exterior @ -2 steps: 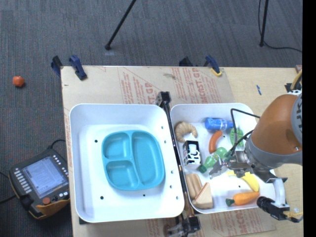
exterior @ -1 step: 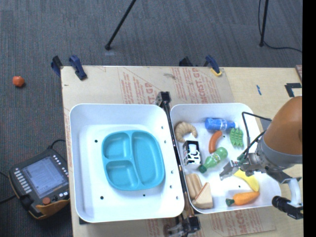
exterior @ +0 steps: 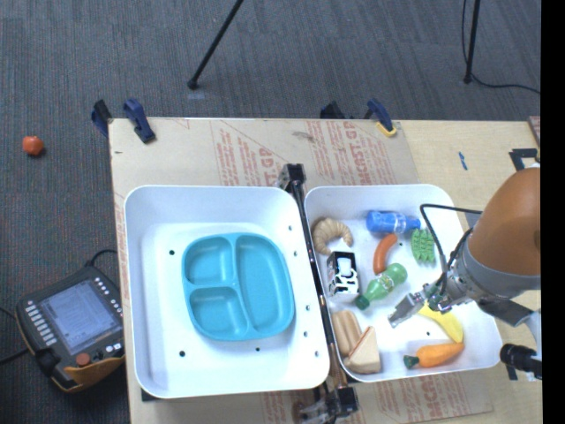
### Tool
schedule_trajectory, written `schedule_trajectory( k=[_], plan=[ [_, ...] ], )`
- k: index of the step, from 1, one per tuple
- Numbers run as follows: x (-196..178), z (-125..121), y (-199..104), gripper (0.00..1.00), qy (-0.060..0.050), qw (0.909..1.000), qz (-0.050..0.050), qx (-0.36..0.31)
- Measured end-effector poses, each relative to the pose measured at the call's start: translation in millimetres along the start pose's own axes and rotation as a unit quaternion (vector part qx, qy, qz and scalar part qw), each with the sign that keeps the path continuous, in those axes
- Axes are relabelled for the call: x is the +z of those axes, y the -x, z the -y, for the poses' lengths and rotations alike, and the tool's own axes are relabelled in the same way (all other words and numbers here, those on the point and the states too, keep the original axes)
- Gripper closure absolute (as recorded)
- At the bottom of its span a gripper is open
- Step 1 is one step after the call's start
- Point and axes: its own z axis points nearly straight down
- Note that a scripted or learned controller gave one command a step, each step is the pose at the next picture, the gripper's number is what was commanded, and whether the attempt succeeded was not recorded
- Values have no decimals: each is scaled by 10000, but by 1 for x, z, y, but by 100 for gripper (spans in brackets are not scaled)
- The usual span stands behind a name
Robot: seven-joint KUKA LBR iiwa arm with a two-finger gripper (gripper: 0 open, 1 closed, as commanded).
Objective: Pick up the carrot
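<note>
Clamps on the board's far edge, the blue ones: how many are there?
2. One blue clamp grips the far edge near the left corner, and the other blue clamp sits further right on that edge, with a yellow tip. Darker clips sit beside each.

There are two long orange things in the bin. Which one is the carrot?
The orange carrot with the green stem end, lying at the near edge of the right white bin. The reddish-orange sausage further back has no green end.

We see an orange carrot (exterior: 439, 354) with a green top beside a yellow banana (exterior: 444, 322), both in a white bin (exterior: 413, 194). The other white bin (exterior: 141, 237) holds a turquoise tray (exterior: 237, 286), and the carton (exterior: 343, 274) is patterned black and white.
</note>
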Motion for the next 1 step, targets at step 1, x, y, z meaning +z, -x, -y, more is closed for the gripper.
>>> schedule_trajectory(
  k=[1],
  plan=[
    [-8,8,25,0,4,9998,5,-209]
  ],
)
